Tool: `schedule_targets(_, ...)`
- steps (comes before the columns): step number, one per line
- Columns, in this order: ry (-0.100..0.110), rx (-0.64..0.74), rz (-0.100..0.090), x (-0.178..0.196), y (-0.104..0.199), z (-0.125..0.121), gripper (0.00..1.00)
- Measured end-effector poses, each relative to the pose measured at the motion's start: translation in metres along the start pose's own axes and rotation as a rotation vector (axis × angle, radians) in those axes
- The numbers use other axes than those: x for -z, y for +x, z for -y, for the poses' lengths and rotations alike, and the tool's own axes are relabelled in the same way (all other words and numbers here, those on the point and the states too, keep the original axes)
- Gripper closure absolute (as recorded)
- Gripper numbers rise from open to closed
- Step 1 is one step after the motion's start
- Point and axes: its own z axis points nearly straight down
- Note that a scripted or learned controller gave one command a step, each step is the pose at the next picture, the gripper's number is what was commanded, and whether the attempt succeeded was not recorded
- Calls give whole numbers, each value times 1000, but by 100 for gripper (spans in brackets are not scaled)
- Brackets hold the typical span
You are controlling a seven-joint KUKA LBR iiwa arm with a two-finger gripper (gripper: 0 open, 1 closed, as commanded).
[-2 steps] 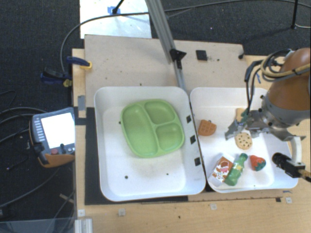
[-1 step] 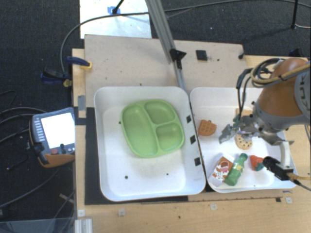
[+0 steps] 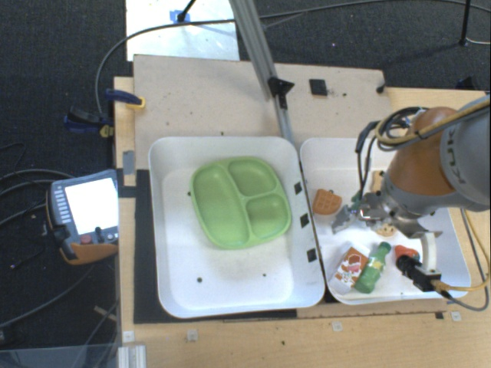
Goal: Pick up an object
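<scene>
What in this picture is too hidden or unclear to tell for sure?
- The hand: seen from above at a slant, its tips are blurred, so their state cannot be judged.
- The right white bin: the grey and orange arm covers part of its floor.
- The small red and white packet: its print is too small to read.
- The green plastic bottle: its label is too small to read.
- The orange waffle-shaped toy: its material is unclear.

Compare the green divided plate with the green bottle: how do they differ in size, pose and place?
The green divided plate is far larger than the green bottle. The plate lies flat and open-side up in the left bin; the bottle lies on its side in the right bin, against a small red-and-white carton. The plate is pale green; the bottle is darker. Both are green and rest untouched by the gripper.
</scene>
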Motion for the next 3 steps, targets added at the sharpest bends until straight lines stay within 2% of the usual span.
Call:
schedule_targets(1,-4,-2,1,13,-1,-1,100)
schedule_targets(3,-9,3,2,123,-8,-20,100)
